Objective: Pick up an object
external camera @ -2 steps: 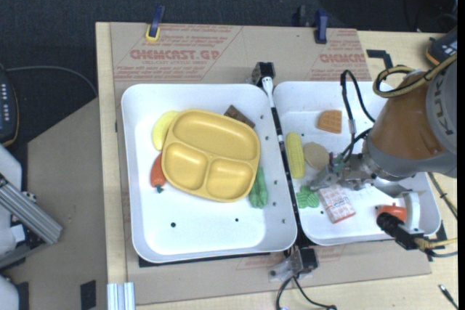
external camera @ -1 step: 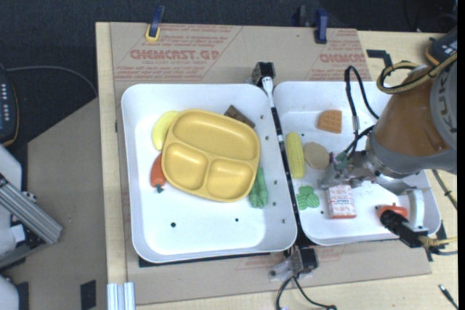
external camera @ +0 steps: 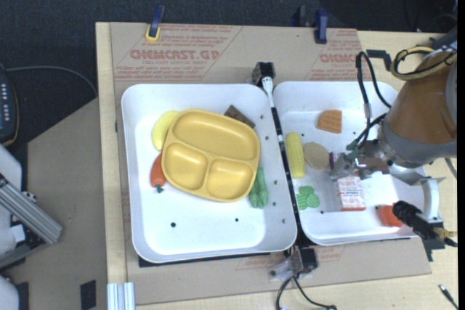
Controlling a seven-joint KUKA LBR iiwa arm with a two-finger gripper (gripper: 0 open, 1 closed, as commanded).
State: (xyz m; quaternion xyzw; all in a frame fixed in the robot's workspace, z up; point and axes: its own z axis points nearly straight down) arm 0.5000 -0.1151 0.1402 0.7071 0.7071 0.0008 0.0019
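Gripper (external camera: 347, 165), finger state indiscernible and nothing visibly held, sits low in right bin (external camera: 378, 99) mid-floor, just above the red-and-white packet (external camera: 351, 194); judgement: centre over packet, descend squarely, avoid tan disc (external camera: 315, 155) alongside.

One camera looks down on me at a slant from above the bench, far enough to take in both bins (external camera: 138, 178) left of my gripper (external camera: 347, 165).

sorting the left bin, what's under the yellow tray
Poking out from under the tray: a yellow piece, an orange-red piece, something brown, a green piece. The rest is covered.
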